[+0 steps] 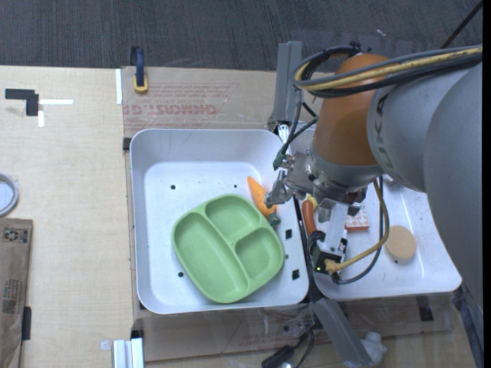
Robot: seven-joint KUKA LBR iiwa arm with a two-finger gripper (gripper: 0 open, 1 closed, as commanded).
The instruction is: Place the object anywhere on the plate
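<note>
Half over the left bin (192, 159), hovering with gripper (278, 188) just beside carrot (256, 192) at plate (201, 253) rim, seemingly lining up for placing there; failing to tell whether gripping or open.

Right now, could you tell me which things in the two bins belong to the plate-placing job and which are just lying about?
Belonging to the job:
- green three-compartment plastic plate, in the left bin
- orange carrot-shaped piece, beside the plate's rim
- two-finger gripper, next to that piece

Just lying about, in the right bin:
- round tan disc
- small red-and-white item
- orange elongated piece
</note>
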